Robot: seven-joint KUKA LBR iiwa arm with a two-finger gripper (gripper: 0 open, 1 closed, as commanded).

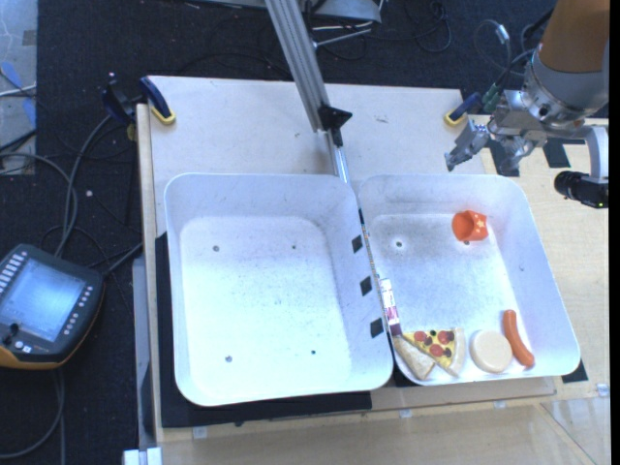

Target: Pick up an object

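Observation:
In the right bin (542, 260) lie a small orange cup-like object (470, 225) near the far side and, along the near edge, a toy pizza slice (434, 347), a pale round disc (490, 352) and an orange sausage (516, 337). My gripper (484, 155) hangs above the right bin's far rim, behind and slightly right of the orange object. Its two fingers stand apart, open, with nothing between them.
The left bin (194, 289) sits beside the right one. A thin white and red stick (389, 306) lies along the shared rim. A slanted metal post (302, 51) rises behind the bins. A teach pendant (39, 303) rests off the bench at left.

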